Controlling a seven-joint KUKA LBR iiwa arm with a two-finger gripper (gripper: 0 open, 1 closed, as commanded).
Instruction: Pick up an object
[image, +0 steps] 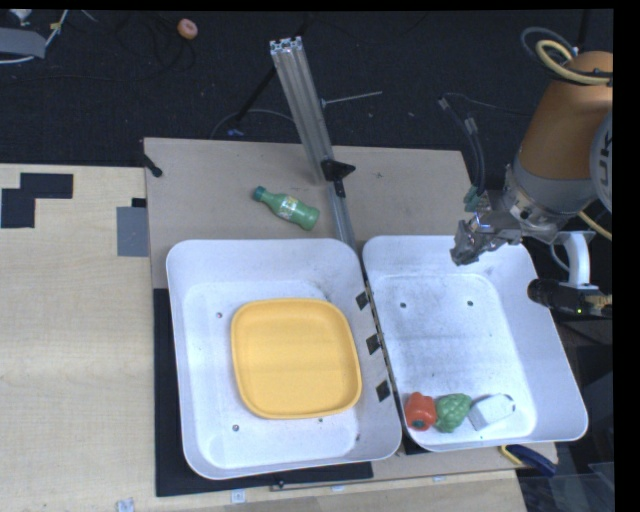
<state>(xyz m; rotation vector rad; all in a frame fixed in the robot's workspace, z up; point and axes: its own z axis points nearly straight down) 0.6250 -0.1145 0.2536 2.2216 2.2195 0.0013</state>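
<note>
The arm (560, 150) shows an orange band over a grey wrist, a yellow hose at twelve o'clock, dark metal gripper (472, 245) below.

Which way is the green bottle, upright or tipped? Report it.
Tipped. The green bottle lies on its side on the bench, outside both bins, its cap pointing toward the view's upper left.

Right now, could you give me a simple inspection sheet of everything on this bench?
Surface: tan bench bearing a left bin and a right bin, side by side.
Job's things: yellow plate in the left bin; red item, green item and white item clustered at the right bin's near edge.
Clutter: green bottle lying on the bench behind the bins.
Grippers: gripper over the right bin's far edge, apart from the items.
Cables: dark cables beside the arm.
Surroundings: metal rail leaning over the bench.
</note>
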